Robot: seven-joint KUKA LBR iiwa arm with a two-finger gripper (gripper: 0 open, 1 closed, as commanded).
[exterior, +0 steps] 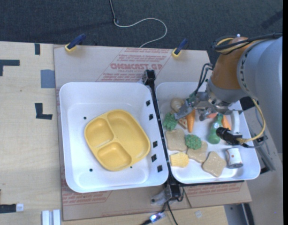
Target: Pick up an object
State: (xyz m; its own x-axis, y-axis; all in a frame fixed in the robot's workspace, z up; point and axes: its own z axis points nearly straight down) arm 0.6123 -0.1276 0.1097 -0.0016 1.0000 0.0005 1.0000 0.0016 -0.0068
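Orange carrot (190, 121) beside gripper (190, 108) low in right bin (247, 171)

"CHEMCAST GP" on cardboard sheet (130, 67)

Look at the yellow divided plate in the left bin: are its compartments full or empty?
Empty. The yellow divided plate lies flat in the left bin, and all three compartments show bare yellow. The toy food lies in the right bin.

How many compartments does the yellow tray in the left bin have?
3. The yellow tray has one long compartment along its upper right side, one at its left end, and one at its lower end. It lies in the left bin.
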